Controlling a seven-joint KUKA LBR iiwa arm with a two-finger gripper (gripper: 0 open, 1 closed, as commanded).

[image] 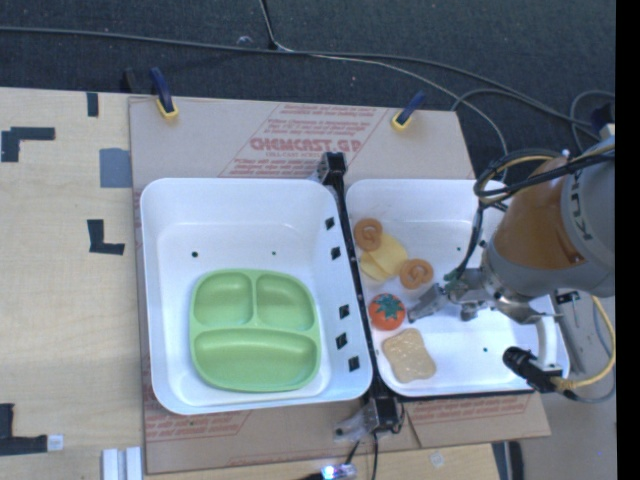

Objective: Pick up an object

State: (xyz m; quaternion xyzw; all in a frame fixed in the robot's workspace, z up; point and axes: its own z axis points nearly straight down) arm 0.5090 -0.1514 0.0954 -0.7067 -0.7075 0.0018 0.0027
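The right bin [455,218] holds several toy foods along its left side. An orange ring [368,233] lies at the top, with a yellow cheese piece [383,260] below it. A brown ring [416,273] sits beside the cheese. A red tomato [387,311] is further forward, and a tan toast slice [408,355] lies nearest the front wall. My gripper [440,301] hangs low over the bin's middle. It is just right of the tomato and below the brown ring, and its tip points left toward them. Nothing is seen held in it.
The left bin [165,218] contains a green divided plate [255,328]. A black divider strip [345,268] runs between the bins. The grey and orange arm [540,233] covers the right bin's right side. Cables trail across the dark floor behind the bench.
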